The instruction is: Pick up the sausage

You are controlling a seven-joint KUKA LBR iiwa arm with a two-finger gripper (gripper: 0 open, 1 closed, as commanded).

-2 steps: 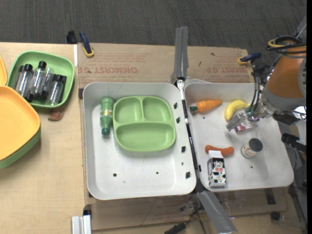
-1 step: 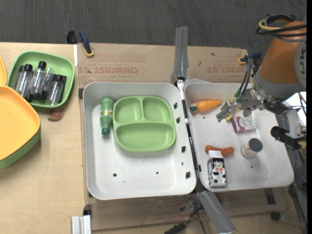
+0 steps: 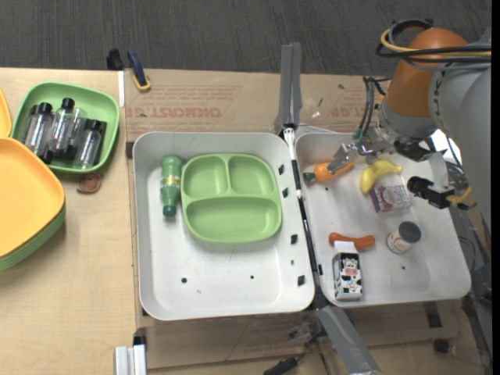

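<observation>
Wooden desk [image 3: 78, 303] carries two white bins [image 3: 226, 287] side by side, green tray of bottles [image 3: 66, 127], stacked yellow plates [image 3: 23, 201].

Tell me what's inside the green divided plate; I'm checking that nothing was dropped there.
The green divided plate in the left bin shows three bare compartments with nothing in them. A green bottle lies beside it, outside. What's beneath the plate is covered.

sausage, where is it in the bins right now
The sausage lies in the right bin, toward its near-left part, just above the small carton and left of the can.
</observation>
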